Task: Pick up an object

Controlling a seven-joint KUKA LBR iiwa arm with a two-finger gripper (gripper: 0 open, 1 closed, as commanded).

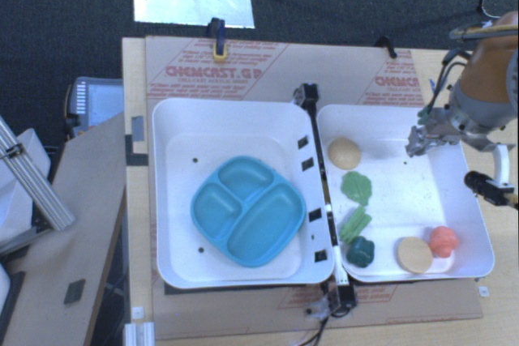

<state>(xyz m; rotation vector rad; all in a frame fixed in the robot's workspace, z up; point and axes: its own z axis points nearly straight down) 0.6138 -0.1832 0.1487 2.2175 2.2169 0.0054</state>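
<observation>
Right, end effector w/ state unclear, above round beige ball, smooth.

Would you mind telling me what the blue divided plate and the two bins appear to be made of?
The blue plate looks like moulded plastic with a smooth, slightly satin finish: uniform colour, rounded compartment ridges, soft sheen. The left bin and right bin look like thin formed white plastic, judging by rounded corners and even glossy walls, though painted metal cannot be ruled out.
</observation>
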